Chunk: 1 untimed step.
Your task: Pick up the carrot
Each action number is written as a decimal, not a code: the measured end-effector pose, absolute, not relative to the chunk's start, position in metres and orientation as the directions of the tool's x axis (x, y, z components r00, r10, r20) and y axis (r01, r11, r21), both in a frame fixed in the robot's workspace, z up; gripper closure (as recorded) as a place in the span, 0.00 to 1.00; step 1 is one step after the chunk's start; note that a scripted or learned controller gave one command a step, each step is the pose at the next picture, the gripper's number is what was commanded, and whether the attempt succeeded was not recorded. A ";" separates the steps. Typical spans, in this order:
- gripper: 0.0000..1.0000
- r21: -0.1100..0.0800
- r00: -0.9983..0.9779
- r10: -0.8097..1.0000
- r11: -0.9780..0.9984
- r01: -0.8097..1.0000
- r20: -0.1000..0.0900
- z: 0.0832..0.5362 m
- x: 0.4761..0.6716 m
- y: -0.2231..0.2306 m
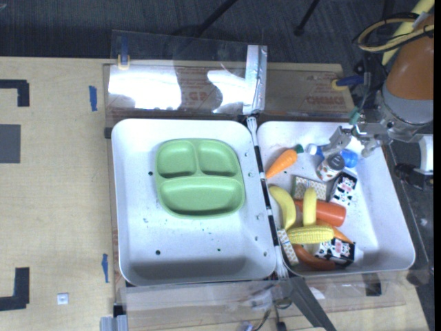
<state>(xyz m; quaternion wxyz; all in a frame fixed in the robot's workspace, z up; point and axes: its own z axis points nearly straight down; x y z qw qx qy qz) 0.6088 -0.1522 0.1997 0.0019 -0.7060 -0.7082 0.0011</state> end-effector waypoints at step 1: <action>0.00 -0.003 -0.394 0.919 0.394 0.919 0.003 0.183 0.607 -0.074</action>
